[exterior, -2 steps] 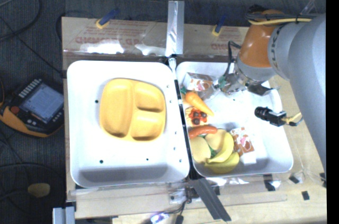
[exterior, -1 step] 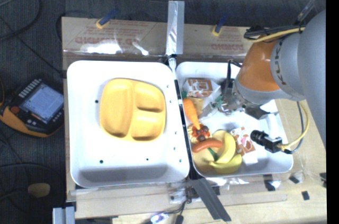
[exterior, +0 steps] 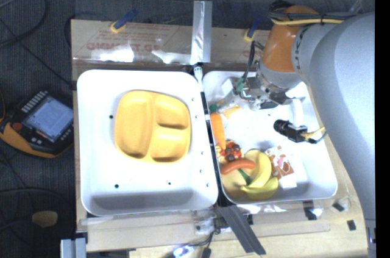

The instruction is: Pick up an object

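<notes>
Lengthwise, carrot (exterior: 216, 129) along bin divider (exterior: 205, 129).

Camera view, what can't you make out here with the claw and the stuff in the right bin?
- Claw: its fingers sit under the wrist; open or shut, cannot tell.
- Pile by the banana: small items overlap, too small to name.
- Right bin: the grey arm covers its right side.

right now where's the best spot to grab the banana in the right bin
Probably mid-body, coming straight down. The banana lies on its side, curving along the near wall of the right bin, with an orange piece and a small packet crowding it. Close across its narrow width, where the curve is most exposed.
</notes>
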Available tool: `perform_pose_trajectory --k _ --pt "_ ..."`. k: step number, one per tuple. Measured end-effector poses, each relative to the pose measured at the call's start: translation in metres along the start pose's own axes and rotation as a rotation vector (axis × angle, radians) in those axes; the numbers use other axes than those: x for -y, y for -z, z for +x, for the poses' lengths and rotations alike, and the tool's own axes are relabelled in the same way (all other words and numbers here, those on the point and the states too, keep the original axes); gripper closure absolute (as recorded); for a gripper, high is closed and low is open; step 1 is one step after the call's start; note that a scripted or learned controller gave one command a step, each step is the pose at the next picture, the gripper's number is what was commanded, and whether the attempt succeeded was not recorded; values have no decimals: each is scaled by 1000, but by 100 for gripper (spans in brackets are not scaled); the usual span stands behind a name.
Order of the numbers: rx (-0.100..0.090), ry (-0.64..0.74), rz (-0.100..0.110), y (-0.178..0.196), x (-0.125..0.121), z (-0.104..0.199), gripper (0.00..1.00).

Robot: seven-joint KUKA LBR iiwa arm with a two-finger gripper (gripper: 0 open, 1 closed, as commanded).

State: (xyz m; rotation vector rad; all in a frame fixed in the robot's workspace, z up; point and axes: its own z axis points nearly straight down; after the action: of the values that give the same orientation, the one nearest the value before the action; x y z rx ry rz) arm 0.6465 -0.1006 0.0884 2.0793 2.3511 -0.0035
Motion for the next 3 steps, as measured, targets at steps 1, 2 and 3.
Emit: perform_pose_trajectory --k 1,2,3 --pt "0 -228 5 93 15 12 0" --pt "-1 -267 16 14 9 1 0" --pt "2 -264 18 21 9 1 100"
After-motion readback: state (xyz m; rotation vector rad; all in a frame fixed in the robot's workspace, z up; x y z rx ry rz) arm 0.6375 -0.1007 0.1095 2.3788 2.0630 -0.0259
